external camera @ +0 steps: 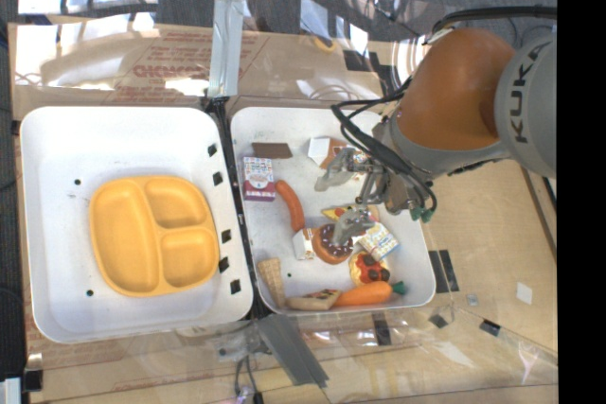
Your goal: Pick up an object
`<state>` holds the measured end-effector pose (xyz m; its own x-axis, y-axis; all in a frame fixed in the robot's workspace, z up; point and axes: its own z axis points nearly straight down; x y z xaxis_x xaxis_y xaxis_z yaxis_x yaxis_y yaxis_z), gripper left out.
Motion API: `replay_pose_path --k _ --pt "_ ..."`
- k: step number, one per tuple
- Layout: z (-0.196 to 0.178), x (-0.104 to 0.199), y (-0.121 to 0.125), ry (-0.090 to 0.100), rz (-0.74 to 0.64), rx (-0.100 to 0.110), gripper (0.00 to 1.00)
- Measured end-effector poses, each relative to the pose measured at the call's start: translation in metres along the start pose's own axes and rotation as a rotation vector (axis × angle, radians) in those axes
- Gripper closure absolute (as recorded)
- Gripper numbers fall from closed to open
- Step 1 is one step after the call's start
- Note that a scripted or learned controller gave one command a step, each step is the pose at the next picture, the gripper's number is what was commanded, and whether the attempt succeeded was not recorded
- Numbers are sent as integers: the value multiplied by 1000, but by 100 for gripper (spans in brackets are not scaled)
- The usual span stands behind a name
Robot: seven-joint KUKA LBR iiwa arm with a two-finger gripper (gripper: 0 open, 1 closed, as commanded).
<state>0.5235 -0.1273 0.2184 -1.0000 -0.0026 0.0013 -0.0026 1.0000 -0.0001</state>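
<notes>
Gripper (348, 192) spread open over right bin (248, 203), nothing between fingers. Donut (332, 244) just below at 6 o'clock; sausage (291, 204) at 9 o'clock

Left shallow white bin (47, 203): yellow three-compartment plastic plate (151, 234) takes the middle, bare floor round its edges. Right white bin (248, 123) — toys crowd the centre and near side: red sausage (291, 204), orange carrot (363, 295), small pink-white box (258, 178). Grey arm w/ orange band (454, 90) blocks approach from the right.

divided plate (151, 234) in left bin (47, 203), toys in right bin (284, 123)
</notes>
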Motion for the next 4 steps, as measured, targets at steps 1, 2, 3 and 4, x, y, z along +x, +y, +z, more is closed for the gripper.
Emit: replay_pose_path --k 1,2,3,4 --pt "108 -1 -6 8 0 -3 0" --pt "122 -9 19 -6 17 2 0" --pt "123 -34 29 -7 210 1 0" --pt "123 -43 23 -7 485 -1 0"
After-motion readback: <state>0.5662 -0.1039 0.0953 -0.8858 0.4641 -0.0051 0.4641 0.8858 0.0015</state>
